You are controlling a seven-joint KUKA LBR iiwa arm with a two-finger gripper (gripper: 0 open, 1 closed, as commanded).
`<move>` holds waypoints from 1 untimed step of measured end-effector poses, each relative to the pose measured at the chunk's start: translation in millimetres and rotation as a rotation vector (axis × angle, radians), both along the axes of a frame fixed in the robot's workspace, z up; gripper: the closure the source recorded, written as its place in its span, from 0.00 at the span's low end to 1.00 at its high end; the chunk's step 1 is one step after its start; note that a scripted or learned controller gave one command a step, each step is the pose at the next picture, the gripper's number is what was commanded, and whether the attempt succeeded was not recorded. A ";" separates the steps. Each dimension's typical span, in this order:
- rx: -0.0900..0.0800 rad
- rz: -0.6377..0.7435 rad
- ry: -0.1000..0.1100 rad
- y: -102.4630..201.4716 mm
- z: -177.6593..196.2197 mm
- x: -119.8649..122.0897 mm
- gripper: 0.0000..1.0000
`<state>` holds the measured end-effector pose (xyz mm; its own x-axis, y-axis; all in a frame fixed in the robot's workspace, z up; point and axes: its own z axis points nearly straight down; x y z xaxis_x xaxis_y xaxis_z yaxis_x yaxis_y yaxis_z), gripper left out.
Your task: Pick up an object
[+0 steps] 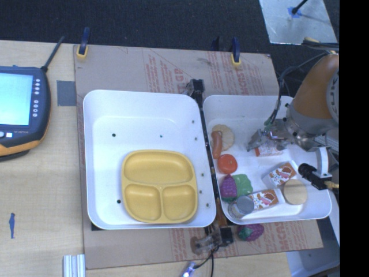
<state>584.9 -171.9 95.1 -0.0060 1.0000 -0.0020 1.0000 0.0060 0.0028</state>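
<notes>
camera view | arm [314, 94] leans in from 3 o'clock over right bin [242, 105] | gripper [266, 140] low above a small red-and-white packet [270, 150], fingers spread, nothing pinched | tomato [227, 164] at packet's 8 o'clock | yellow tray [159, 186] sits in left bin [104, 154]

Far to the tool's [264, 140] left, a plain yellow divided tray [159, 185] sits in a white bin [98, 154]. Nearer, an orange-red tomato [227, 163], a purple grape bunch [228, 187] and a green piece [242, 183]. Just under the tool, a red-and-white packet [270, 150]. The table [40, 195] is pale wood, with brown cardboard [144, 68] printed in red.
</notes>
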 end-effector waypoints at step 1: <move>-0.003 0.001 -0.001 -2.2 11.4 0.5 1.00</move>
